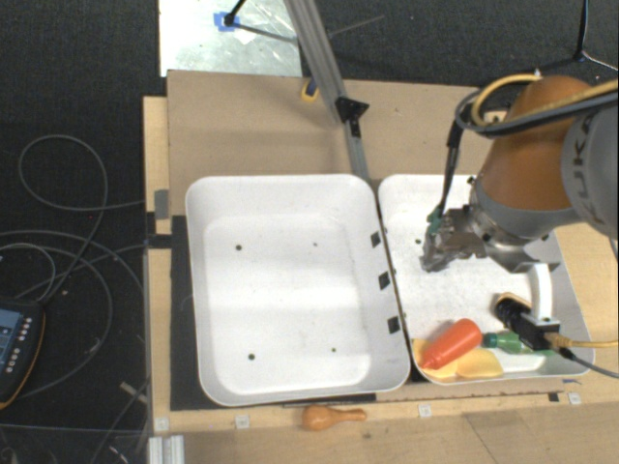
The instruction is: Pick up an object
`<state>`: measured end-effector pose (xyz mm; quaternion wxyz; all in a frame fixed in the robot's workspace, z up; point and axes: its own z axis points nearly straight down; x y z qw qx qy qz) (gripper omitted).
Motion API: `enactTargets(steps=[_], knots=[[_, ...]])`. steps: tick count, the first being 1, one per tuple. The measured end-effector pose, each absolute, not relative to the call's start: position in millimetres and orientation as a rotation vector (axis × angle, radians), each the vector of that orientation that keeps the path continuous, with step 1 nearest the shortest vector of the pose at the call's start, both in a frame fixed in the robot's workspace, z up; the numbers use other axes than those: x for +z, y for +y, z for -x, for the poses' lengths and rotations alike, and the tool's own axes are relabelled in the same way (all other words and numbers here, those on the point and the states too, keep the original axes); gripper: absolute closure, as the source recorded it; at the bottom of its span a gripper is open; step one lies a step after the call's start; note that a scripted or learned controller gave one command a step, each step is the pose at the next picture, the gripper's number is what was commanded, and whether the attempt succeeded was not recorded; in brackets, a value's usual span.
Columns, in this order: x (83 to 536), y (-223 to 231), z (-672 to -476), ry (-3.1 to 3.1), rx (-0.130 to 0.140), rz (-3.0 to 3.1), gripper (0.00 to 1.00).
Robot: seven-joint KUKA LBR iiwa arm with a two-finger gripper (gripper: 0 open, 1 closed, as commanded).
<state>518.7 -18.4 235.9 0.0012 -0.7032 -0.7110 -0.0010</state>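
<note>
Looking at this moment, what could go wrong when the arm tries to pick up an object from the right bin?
1. The objects, an orange carrot-shaped toy, a yellow piece and a green item, crowd one near corner of the right bin, so a grasp may catch the wall or two things.
2. The gripper is well away from them, over bare floor; closing there would probably catch nothing.

White bins (280, 288), orange carrot-like piece (451, 343), yellow piece (478, 365), green item (505, 340), tan bench (251, 124)
</note>
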Motion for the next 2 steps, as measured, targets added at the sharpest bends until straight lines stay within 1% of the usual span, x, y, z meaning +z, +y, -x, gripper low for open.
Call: enactTargets(steps=[1,2], knots=[[243.4,35.6,-509.7,-2.234,-0.004,2.207,1.0],[225.8,86.8,-503.0,-2.231,0.0,2.207,1.0]])
